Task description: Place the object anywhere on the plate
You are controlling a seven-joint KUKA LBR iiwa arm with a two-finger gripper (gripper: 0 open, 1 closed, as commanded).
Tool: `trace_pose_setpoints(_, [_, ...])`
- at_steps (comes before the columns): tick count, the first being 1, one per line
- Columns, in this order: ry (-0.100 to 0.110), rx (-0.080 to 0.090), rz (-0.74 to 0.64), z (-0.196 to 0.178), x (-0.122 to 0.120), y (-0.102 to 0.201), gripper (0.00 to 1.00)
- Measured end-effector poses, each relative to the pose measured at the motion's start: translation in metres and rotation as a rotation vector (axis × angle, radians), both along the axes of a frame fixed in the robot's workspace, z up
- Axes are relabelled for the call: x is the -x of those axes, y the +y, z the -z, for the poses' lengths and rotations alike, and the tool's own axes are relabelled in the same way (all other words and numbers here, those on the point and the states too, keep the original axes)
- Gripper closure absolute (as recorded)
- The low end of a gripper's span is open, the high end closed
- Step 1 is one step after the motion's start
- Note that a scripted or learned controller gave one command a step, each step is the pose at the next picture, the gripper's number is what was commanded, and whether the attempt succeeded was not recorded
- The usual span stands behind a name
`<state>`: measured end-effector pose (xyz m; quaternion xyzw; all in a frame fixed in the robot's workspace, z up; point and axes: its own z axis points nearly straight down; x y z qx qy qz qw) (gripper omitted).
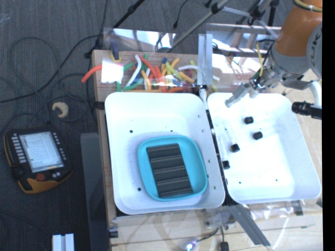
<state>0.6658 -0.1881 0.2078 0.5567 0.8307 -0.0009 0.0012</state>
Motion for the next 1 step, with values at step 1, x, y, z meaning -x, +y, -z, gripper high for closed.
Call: trace_pose_setpoints(1, [-0.001, -0.001, 0.087, -0.1245, -0.004, -0.0156, 0.0])
